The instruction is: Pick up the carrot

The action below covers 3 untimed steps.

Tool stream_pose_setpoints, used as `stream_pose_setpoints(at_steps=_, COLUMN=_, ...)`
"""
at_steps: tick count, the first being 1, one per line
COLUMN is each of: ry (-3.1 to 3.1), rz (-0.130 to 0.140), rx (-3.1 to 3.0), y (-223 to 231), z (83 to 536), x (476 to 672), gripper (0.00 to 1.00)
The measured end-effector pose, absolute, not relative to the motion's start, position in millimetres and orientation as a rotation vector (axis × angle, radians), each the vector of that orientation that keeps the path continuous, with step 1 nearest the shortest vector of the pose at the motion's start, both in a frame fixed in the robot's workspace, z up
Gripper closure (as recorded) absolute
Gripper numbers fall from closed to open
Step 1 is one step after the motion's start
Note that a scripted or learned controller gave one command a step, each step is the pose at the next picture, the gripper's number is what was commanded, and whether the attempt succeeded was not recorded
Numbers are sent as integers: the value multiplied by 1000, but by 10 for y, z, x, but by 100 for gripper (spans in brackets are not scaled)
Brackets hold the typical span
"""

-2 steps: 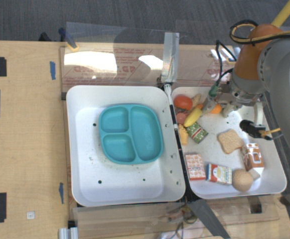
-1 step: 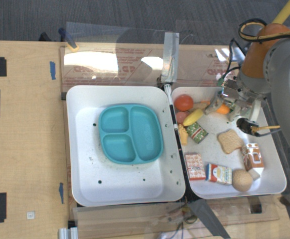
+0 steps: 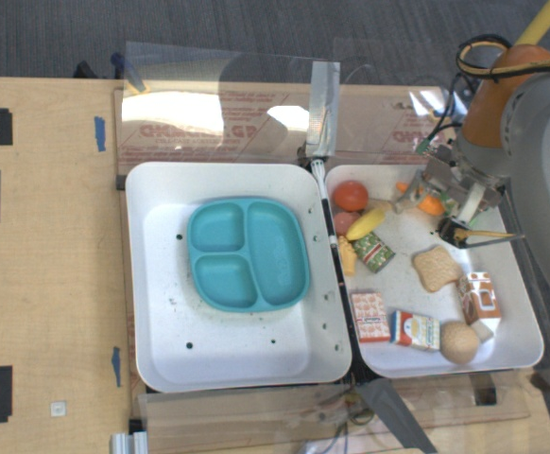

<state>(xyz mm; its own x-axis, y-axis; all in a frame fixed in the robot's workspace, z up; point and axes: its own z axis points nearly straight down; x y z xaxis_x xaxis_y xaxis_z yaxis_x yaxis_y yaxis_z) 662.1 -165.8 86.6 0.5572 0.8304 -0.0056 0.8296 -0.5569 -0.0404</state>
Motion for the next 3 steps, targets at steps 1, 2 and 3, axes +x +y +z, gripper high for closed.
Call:
stream_pose_setpoints(at_steps=1, ry=-1030, rz=37, rx=-2930, y=-1745, z=872, x=6636, gripper=0)
stream_pose_setpoints(at_steps=2, ry=-970, rz=24, rx=-2976, y=-1661, z=871, x=6584, gripper=0)
stream_pose_setpoints(at_steps=3, ry=-507, rz=5, rx=-3095, y=-1703, z=863, x=6534, gripper=0)
